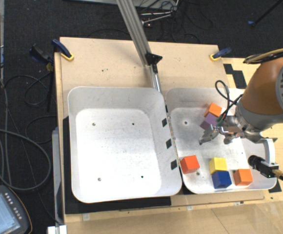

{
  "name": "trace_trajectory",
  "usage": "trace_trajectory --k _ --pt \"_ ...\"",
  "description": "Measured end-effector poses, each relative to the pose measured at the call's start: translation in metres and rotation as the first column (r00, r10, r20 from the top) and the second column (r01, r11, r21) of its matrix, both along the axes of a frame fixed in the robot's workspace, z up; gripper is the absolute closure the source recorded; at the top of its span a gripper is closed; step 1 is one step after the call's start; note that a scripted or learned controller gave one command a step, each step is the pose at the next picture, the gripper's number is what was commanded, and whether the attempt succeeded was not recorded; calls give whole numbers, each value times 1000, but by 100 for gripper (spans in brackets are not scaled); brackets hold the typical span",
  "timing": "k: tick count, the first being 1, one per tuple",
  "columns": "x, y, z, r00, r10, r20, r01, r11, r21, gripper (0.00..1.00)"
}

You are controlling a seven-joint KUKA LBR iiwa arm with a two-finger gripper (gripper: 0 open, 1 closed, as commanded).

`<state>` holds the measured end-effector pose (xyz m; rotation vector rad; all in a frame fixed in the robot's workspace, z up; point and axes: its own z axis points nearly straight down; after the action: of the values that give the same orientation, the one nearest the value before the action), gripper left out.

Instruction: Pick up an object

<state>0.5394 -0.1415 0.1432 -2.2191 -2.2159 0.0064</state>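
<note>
- Fingers [206,137] of the gripper [214,136] are spread apart with nothing between them, hanging low over the right bin just below the purple block.
- Left bin [83,130] sits on the wooden bench [107,57], its floor showing a few small dark dots.
- Right bin [185,112] lies just beside it, their rims touching along the middle.
- Orange-red block [190,163] rests near the right bin's left wall, toward the front.
- Purple block [207,123] lies further back, touching an orange block [212,110] that sits just behind it.
- Yellow block [218,165] stands near the front, with a blue block [221,179] touching its front side.
- Another orange block [243,177] lies just beside the blue one, at the bin's front right.
- Arm [266,99], orange above its grey wrist, reaches in over the right bin's far edge.
</note>
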Motion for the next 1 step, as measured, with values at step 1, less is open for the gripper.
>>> trace_trajectory --k 1 --pt "0 0 -50 1000 0 5 0 1000 -2 0"
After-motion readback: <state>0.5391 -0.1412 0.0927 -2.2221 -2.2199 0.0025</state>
